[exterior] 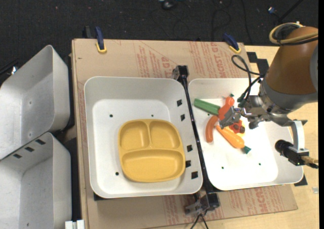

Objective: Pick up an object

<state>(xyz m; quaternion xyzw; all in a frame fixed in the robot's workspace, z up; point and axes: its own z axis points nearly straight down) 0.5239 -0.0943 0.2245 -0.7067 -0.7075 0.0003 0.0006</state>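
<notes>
The hand (234,116) hangs low over the right bin (263,172), amid a cluster of toy vegetables; whether it is clenched or released cannot be told. An orange carrot (230,137) lies just below it, a red pepper (210,128) just left, a green piece (206,105) up-left. A yellow tray (151,150) sits well left, in the left bin (101,121).

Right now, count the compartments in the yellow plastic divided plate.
3. The yellow plastic divided plate, in the left white bin, has two small compartments along its far side, left and right, and one wide compartment along its near side.
</notes>
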